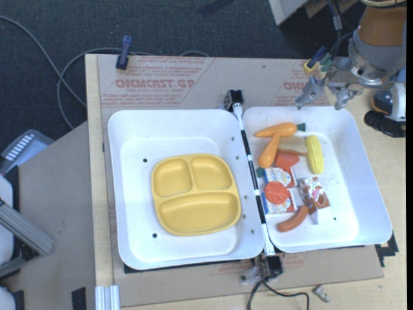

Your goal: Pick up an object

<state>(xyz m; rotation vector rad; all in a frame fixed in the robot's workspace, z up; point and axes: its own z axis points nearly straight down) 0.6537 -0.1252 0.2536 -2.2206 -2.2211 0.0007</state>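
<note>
Your gripper (pixel 328 93) hangs in the upper right of the frame, fingers spread and holding nothing. The toy food crowds the right bin (pixel 361 173); descending on the overlapping carrots (pixel 274 139) risks a glancing, failed pinch.

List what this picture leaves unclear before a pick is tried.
- Gripper: small and blurred in the camera view; its grip state is unreadable.
- Arm: cut off by the top and right edges.
- Packets: tomato and sausage overlap them; print too small.
</note>
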